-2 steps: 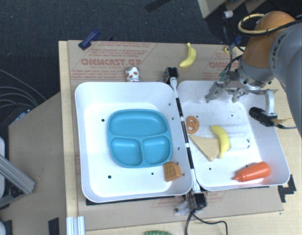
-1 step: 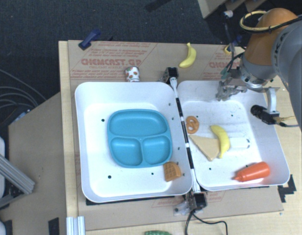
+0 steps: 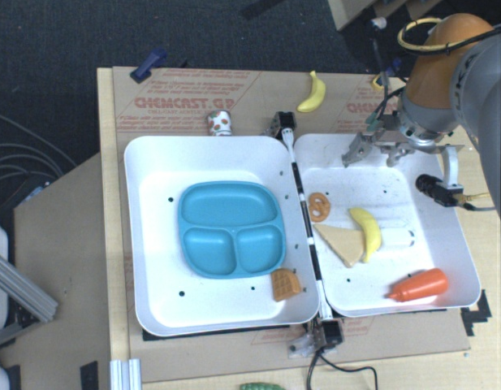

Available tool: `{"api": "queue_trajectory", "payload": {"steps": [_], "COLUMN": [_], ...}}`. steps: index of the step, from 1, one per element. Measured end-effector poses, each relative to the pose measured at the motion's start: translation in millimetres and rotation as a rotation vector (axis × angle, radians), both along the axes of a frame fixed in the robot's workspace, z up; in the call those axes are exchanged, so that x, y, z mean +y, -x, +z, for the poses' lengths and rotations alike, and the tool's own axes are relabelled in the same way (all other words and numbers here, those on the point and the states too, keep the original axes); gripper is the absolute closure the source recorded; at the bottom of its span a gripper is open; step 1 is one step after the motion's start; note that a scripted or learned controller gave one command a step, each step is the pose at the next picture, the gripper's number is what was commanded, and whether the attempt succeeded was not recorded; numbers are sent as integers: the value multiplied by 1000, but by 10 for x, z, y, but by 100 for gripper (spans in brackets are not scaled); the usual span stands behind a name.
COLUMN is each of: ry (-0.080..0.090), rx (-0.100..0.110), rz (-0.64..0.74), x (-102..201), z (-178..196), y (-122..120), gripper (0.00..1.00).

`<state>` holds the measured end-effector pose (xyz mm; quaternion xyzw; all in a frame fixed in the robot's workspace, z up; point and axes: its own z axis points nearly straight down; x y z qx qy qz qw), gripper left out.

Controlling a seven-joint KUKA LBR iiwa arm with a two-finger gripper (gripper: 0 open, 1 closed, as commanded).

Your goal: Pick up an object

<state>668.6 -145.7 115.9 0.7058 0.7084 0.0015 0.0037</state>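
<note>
i see the gripper [image 3: 372,149] over the back of the right bin [image 3: 445,226], near its far rim, fingers spread with nothing between them. in that bin lie a banana [image 3: 366,232] resting against a cheese wedge [image 3: 339,242], a pretzel [image 3: 318,206] beside the divider, and a carrot [image 3: 418,285] at the front. the left bin [image 3: 149,218] holds a blue tray [image 3: 231,227] and a cracker [image 3: 286,283].

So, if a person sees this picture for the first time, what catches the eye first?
Probably the blue divided plate, lying in the middle of the left bin. Next, the orange carrot at the right bin's near corner, and the banana beside a pale wedge in its middle.
</note>
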Motion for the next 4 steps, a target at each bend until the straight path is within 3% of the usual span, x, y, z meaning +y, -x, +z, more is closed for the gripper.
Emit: {"api": "queue_trajectory", "payload": {"steps": [1, 2, 3, 4], "ry": [1, 1, 1, 1], "rx": [-3, -2, -5, -5], "rz": [0, 0, 1, 1], "x": [1, 2, 3, 3], "z": [107, 103, 208, 206], "y": [-8, -6, -13, -12], "gripper": [100, 0, 100, 0]}}
